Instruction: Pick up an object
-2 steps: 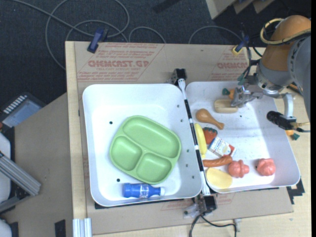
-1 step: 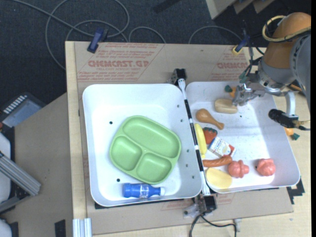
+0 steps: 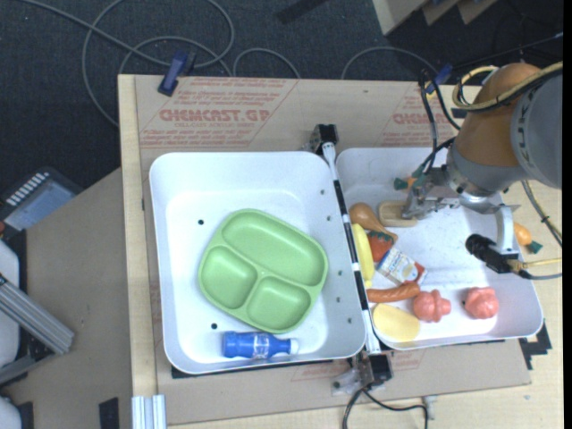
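Note:
My gripper (image 3: 416, 204) hangs low over the back part of the right bin (image 3: 527, 307), just right of a flat beige piece (image 3: 391, 214). A brown drumstick-like toy (image 3: 362, 214) lies beside that piece, near the bin's left wall. Further forward lie a yellow banana-like toy (image 3: 361, 252), a red and white packet (image 3: 394, 263), a red sausage (image 3: 393, 292), a pale yellow round piece (image 3: 395, 323) and two pinkish-red lumps (image 3: 432, 305) (image 3: 481, 302). The view does not show any object held in the gripper.
The left bin (image 3: 170, 195) holds a green divided plate (image 3: 261, 270) and a blue bottle (image 3: 257, 345) lying along its front wall. A small orange thing (image 3: 522, 236) sits at the right bin's right rim. Cables run behind the bench.

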`<state>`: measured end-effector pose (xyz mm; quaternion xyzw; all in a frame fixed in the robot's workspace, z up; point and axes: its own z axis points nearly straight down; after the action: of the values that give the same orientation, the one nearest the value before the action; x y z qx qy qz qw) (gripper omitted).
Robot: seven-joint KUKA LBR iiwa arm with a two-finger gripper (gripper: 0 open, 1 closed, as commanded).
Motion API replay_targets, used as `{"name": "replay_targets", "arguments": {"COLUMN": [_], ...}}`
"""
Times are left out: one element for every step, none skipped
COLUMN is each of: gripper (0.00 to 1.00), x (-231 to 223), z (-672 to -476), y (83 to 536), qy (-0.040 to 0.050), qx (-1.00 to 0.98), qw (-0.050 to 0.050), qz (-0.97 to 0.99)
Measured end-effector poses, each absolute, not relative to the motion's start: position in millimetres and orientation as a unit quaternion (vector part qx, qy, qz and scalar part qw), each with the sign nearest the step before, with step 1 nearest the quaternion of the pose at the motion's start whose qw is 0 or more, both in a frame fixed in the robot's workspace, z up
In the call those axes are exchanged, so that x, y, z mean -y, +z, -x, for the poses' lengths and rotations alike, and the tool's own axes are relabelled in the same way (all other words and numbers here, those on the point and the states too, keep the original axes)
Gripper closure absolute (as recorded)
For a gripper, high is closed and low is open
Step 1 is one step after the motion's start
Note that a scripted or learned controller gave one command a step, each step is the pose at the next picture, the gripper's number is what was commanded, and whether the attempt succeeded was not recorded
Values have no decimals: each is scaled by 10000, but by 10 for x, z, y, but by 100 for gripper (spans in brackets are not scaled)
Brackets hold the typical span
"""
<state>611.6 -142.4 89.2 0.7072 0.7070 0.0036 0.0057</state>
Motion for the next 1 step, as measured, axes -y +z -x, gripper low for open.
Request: {"name": "replay_targets", "arguments": {"gripper": [100], "x": [1426], "z": [-6120], "y": [994], "qy": [42], "qx": [-7066], "qw": [67], "qz": [-7075]}}
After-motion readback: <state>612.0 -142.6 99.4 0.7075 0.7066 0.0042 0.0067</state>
